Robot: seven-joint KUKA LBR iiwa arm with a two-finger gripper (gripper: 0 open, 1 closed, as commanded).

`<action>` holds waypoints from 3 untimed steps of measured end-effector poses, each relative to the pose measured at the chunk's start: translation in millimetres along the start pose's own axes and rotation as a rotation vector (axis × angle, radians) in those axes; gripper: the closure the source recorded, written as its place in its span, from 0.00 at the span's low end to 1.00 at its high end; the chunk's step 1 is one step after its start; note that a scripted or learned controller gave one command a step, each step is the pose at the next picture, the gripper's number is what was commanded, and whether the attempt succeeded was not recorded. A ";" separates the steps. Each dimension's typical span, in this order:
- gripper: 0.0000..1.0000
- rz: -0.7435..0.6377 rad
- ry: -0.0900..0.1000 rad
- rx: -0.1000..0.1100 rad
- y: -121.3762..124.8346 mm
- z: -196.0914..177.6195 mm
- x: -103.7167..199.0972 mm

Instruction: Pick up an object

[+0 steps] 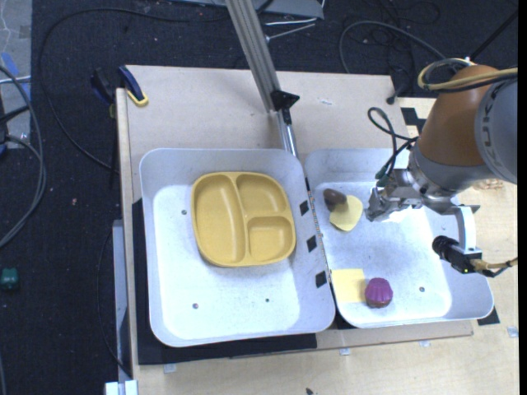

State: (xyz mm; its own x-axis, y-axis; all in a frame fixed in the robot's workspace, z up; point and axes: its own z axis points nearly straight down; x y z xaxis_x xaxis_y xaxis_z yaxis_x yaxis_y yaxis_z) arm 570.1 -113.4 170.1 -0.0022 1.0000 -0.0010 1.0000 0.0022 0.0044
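In the right bin lie a pale yellow round piece with a small brown object touching its upper left, a yellow square block and a purple ball-like object beside it. My gripper hangs over the right bin's upper middle, just right of the pale yellow piece. Its fingers point down and are seen from above, so their spread is hidden. Nothing shows between them.
The left bin holds a yellow divided plate. A slanted metal pole runs from the top down to the gap between the bins. Cables hang off the arm's wrist at the right.
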 end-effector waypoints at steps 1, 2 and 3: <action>1.00 0.000 -0.001 -0.001 0.7 -42.8 -2.8; 1.00 -0.001 -0.001 -0.002 0.2 -106.3 -4.7; 1.00 -0.001 0.000 0.001 1.1 -127.7 -4.7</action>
State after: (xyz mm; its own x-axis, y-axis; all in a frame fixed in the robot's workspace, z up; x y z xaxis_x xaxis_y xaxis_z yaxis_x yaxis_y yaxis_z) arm 570.7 -118.0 297.8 -0.0031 1.0000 -0.0012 1.0000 0.0031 0.0034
